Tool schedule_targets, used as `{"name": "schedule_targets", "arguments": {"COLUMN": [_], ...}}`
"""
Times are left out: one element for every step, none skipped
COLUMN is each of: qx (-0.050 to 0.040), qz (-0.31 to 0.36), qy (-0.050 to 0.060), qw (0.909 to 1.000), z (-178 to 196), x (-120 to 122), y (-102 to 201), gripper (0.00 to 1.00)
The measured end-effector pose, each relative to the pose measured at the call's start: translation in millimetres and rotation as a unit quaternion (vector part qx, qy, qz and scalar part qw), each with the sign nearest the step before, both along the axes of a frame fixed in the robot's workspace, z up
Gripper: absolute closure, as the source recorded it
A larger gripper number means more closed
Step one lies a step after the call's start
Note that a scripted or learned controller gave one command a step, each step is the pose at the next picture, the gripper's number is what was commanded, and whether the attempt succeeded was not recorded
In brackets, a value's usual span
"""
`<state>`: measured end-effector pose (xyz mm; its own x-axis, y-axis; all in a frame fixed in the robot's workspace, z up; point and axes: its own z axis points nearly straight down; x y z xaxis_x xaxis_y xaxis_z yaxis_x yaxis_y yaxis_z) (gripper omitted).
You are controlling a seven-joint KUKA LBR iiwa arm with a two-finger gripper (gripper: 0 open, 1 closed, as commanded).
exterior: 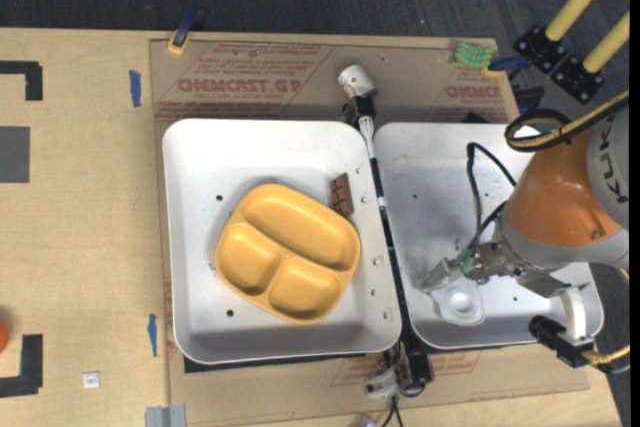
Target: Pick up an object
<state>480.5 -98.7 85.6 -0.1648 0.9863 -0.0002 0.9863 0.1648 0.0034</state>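
A yellow three-section plate [288,253] lies tilted in the left bin [190,215]. A small brown bar [342,194] rests against that bin's right wall. The arm, with its orange band [555,205], reaches into the right bin [420,165]. My gripper [455,277] is low over the front part of that bin's floor, pointing left. A small white rounded thing [461,304] sits just below the gripper; I cannot tell whether it is a loose object or part of the tool.
A black cable [490,177] loops from the arm over the right bin. A white knob on a black post [354,83] stands behind the divide between the bins. Yellow poles with black clamps [560,50] stand at the back right.
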Motion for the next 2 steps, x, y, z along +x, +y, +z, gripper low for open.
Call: {"name": "schedule_targets", "arguments": {"qx": [0.0005,0.0011], "qz": [-0.106,-0.106], "qy": [0.001,0.000], "qw": [0.9944,0.9943], "z": [0,10], "x": [46,47], "y": [-11,-11], "gripper": [0.00,1.00]}}
